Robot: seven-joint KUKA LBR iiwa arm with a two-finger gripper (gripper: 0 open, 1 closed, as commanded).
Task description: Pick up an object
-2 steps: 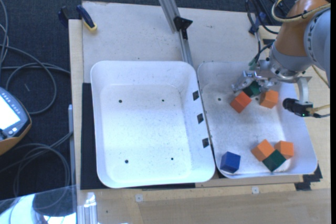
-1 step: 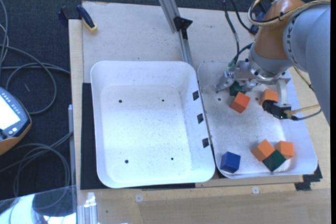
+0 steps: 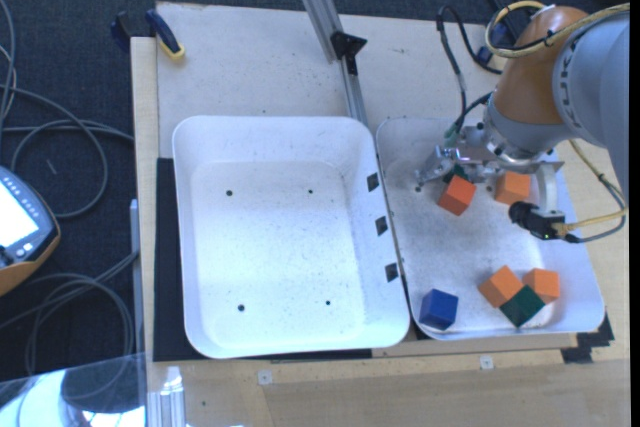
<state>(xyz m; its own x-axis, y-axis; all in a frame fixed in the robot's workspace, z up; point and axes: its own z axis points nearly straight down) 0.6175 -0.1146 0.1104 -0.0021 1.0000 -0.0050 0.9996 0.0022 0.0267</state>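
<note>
An orange cube (image 3: 457, 194) is seen at the gripper (image 3: 462, 177) near the right bin's (image 3: 590, 287) far edge; whether it is pinched cannot be told.

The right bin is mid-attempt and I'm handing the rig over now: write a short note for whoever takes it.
Gripper: low in the right bin, just above an orange block; grip not confirmed from the camera view.
Other things in that bin: a second orange block beside the wrist, a blue block at the near edge, and an orange block, a green block and another orange block clustered near the corner.
Done: the approach.
Left: confirm the grasp, then lift.
</note>
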